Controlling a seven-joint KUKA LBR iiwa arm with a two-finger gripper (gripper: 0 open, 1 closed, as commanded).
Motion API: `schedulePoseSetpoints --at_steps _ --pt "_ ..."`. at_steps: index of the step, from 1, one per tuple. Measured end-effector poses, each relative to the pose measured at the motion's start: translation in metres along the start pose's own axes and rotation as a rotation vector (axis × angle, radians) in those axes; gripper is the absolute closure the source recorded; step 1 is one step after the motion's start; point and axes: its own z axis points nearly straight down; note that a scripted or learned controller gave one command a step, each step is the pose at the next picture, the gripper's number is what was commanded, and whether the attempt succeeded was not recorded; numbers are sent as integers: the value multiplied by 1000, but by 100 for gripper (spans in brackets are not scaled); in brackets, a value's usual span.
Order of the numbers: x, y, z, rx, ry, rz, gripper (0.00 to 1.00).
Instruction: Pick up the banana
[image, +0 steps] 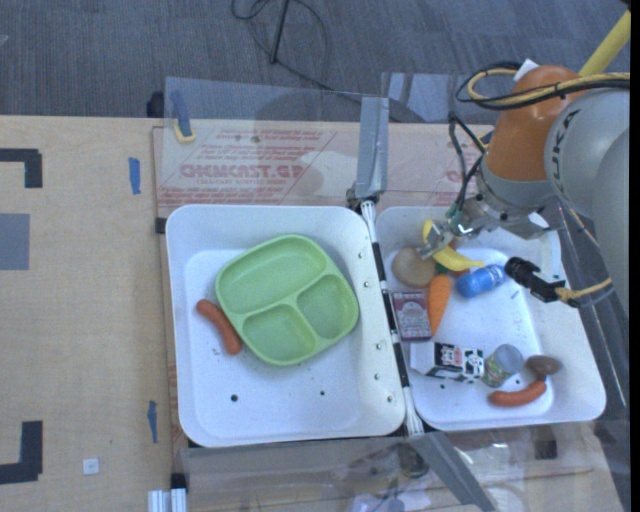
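Overhead slanted view of the bench with two shallow white bins side by side. The banana (457, 260) served as the reference landmark; it lay in the upper part of the right bin (575, 395), its yellow body running roughly left to right. The gripper (440, 236) stood directly above and slightly left of the banana, at its upper-left end, with the grey arm (590, 150) and its orange band (525, 115) extending up and to the right of it. Whether the fingers were parted or closed could not be told from this view, and the banana did not visibly sit between them.

Just left of the banana lay a round tan object (411, 267), touching or nearly touching it. Immediately below the banana stood a carrot (439, 303), pointing downward, and just to the banana's lower right lay a blue cylindrical object (479, 280). Left of the carrot lay a small dark red packet (410, 314). Farther below the banana were a black-and-white carton (459, 361), a grey round object (504, 361), and a sausage (519, 395) near the bin's lower edge.

Well to the left of the banana, the left bin (200, 400) held a green divided plate (288, 298), with a second sausage (219, 326) beside the plate's left rim.
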Motion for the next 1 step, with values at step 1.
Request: schedulePoseSetpoints --at_steps 1 --pt "74 24 -130 2 2 25 100"
